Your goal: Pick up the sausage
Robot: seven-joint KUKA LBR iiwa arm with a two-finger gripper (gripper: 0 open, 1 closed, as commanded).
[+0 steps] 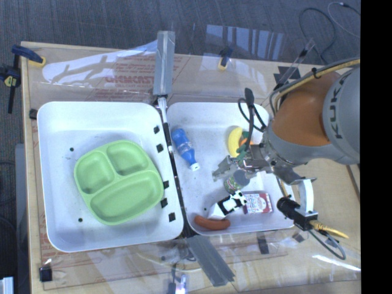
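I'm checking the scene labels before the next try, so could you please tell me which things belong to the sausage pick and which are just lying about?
Belongs to the job:
sausage, at the right bin's near edge
tool, above that bin's middle

Just lying about:
blue bottle
yellow item
red packet
black-and-white item
green plate in the left bin

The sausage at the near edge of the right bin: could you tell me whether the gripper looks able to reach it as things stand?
Probably yes. The sausage lies uncovered against the right bin's near wall, with the gripper just above it in the same bin. The wall and a black-and-white item beside it could crowd the fingers.
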